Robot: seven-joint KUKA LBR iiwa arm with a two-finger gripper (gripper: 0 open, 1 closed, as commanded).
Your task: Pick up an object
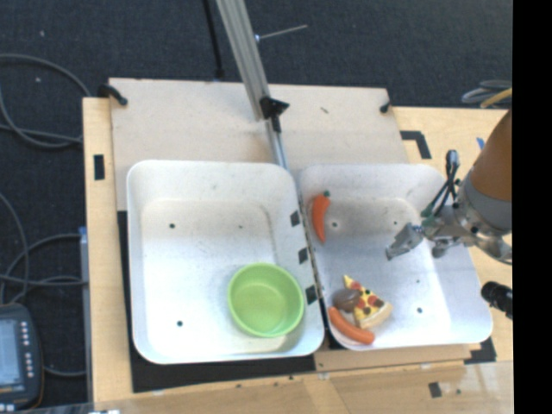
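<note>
Hand, grip state indeterminable, hovers in right bin; carrot likely light, rigid, best pinched mid-body.

Nothing readable here – no labels, brands or numbers anywhere. The small screen device at far left is too blurry to read.

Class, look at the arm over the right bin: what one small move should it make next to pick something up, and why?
Probably slide the hand toward the camera and left, to stop above the pizza slice. The hand hangs over bare floor of the right bin with nothing beneath it, and the toys lie in that bin's near left corner, so lowering here would likely catch nothing.
</note>
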